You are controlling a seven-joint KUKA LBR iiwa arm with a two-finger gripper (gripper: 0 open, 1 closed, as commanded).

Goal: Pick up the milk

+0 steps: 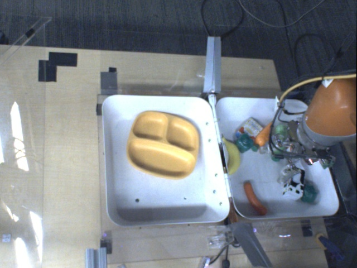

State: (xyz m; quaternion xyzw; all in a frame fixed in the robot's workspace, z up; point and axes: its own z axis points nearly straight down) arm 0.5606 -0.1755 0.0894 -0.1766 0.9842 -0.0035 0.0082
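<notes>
The milk [293, 186], a small carton with black cow patches, lies in the right bin [329, 205], directly below the end effector [294, 159] and seemingly just clear of it. Its long axis appears to run slightly tilted toward the arm. Whether the end effector is wide or narrow I cannot tell. No lettering is readable.

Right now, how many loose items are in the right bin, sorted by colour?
Black-and-white: 1, the milk carton
Teal: 2, one and another
Yellow: 1, the banana
Red-orange: 1, the sausage
Orange: 1, the carrot
Total: 6 I can tell apart
</notes>
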